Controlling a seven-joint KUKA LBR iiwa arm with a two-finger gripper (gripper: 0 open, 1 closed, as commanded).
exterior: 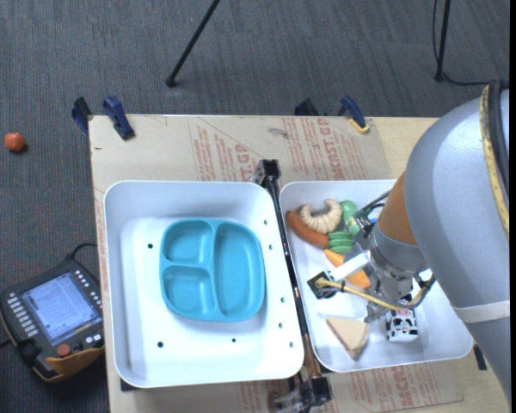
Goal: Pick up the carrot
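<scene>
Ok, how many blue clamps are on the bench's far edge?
2. One blue clamp grips the far left corner of the bench; the other blue clamp sits at the far edge above the right bin. The arm may hide more.

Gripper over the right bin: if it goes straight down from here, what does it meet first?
Most likely the carrot, the orange piece just beside the gripper, or the bin floor next to it. Depth is unclear from this slanted view.
</scene>
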